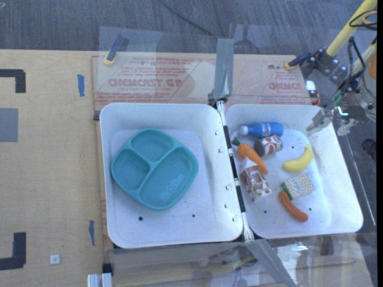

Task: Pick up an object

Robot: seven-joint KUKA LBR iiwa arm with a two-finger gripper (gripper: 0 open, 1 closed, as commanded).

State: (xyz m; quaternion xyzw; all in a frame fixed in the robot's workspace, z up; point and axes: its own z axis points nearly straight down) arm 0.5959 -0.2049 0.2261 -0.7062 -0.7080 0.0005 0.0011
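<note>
Tool (328,117) at the frame's right, above the right bin's (350,178) upper edge; grip state unclear, nothing visibly held.

Plate (154,169) in left bin (119,115); banana (299,160) in right bin (347,214).

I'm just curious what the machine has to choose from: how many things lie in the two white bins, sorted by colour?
Teal: 1, the divided plate
Blue: 1, the bottle
Yellow: 1, the banana
Orange: 2, the carrot and the second carrot
Mixed colours: 3, the can, the carton, the sponge-like block
Total: 8
</note>
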